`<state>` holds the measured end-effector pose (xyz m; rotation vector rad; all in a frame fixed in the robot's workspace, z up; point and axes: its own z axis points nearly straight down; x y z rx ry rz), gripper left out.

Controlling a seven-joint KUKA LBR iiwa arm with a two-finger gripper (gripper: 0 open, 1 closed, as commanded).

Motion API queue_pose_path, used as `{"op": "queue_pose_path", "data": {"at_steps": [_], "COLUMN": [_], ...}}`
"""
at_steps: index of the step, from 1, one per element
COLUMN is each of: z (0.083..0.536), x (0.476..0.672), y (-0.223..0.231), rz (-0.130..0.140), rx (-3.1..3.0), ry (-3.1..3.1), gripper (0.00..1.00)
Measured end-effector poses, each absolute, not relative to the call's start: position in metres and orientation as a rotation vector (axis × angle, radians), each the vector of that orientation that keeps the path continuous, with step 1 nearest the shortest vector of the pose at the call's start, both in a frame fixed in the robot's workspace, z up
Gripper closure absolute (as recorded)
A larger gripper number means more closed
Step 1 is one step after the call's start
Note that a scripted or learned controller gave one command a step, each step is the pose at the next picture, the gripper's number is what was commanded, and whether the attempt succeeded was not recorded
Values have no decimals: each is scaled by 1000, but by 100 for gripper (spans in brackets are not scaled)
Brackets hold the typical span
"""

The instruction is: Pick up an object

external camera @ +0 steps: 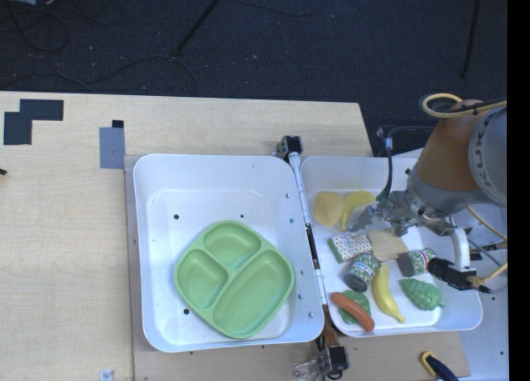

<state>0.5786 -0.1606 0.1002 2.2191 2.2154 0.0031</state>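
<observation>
Reaching in from the right, the grey arm (489,156) with its orange band (451,151) bends low over the right bin (472,315). Its tool (383,215) sits at the upper middle of that bin, among dark metal parts; whether it is wide, narrow or gripping anything cannot be told from this angle.

Just left of the tool lie two pale yellow rounded pieces (341,207), touching each other. Just below it rests a tan flat piece (387,245), with a green and white patterned packet (349,245) to its left. Below these stands a small grey can (362,271), tilted, and to its right a second small can (416,260) on its side. A yellow banana (385,291) lies near the bin's front, with a bumpy green toy vegetable (421,293) to its right and a red-orange sausage (354,309) across a green leafy piece (354,296) to its left.

The left bin (157,197), side by side with the right one, holds a light green divided plate (234,278) with three compartments, lying flat toward the front.

Both bins rest on a pale wooden bench (58,238).
</observation>
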Motion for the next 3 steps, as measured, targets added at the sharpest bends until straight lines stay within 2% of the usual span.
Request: {"op": "queue_pose_path", "data": {"at_steps": [1, 2, 3], "z": [88, 88, 88], "x": [603, 644, 644], "y": [-137, -164, -182], "rz": [0, -1, -1], "rx": [2223, 2220, 2220], "ry": [2222, 2225, 2224], "gripper": [0, 0, 0]}}
